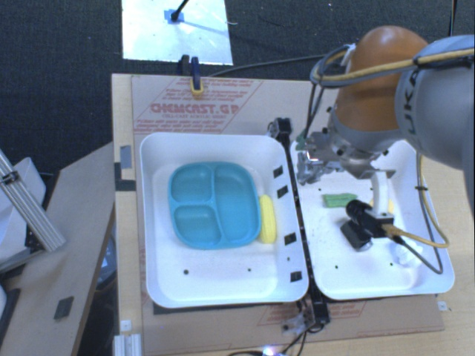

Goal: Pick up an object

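Two bins [223,273] [349,273]: one plate [208,202], one yellow piece [267,219], one green slip [339,199]; pincer [310,165] state unclear.

I see dark carpet floor [59,65] across the top of the frame, a pale square sheet [174,21] lying on it upper left. The tan bench [200,102] sits below; a metal rail [30,206] crosses the left edge.

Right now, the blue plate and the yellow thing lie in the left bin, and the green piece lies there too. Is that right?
No. The camera view shows the green piece in the right bin, not the left. The blue plate and the yellow thing do lie in the left bin.
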You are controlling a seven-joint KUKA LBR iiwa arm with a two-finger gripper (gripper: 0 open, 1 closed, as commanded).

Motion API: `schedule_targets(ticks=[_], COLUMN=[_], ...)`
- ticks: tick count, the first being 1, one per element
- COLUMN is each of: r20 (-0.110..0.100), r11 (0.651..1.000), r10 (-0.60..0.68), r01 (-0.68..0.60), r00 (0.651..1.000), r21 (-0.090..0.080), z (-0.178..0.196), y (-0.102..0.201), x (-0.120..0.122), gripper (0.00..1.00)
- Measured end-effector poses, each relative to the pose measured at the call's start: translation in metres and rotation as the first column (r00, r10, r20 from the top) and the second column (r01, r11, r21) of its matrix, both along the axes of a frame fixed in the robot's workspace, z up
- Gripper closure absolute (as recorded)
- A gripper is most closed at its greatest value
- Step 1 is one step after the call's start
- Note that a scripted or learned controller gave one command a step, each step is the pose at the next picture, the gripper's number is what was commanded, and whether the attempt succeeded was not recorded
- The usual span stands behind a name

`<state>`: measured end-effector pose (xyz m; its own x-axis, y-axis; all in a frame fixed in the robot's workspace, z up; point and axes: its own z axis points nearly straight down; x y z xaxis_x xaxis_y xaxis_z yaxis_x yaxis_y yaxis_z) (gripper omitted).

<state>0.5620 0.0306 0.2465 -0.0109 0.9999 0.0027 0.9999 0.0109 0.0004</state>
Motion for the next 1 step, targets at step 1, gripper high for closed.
schedule_targets(ticks=[1], r20=[0.001], r11=[1.000], r10=[0.000], r01=[0.000], r00=[1.000], r21=[0.000], z=[0.0007], y=[0.0519], x=[-0.0070], gripper=[1.00])
